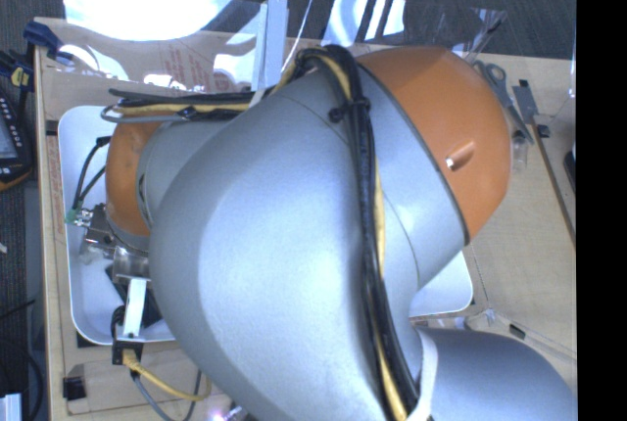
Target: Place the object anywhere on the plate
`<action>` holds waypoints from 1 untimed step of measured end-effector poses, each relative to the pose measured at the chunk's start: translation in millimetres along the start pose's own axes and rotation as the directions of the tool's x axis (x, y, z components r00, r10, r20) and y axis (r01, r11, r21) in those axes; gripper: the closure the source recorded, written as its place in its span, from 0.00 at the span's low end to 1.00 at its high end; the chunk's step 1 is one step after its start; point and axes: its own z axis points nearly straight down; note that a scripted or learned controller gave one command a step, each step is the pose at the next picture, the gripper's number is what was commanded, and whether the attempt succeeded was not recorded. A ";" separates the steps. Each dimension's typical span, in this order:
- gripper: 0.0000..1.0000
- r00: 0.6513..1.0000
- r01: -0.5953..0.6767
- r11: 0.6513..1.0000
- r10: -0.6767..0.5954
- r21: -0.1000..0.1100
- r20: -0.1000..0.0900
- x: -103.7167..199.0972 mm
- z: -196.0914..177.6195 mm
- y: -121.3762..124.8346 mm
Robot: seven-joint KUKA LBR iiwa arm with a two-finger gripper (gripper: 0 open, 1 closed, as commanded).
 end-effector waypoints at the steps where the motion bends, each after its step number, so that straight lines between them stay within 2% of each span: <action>1: 1.00 0.993 0.119 0.993 -0.119 0.001 -0.001 -18.7 -165.6 6.8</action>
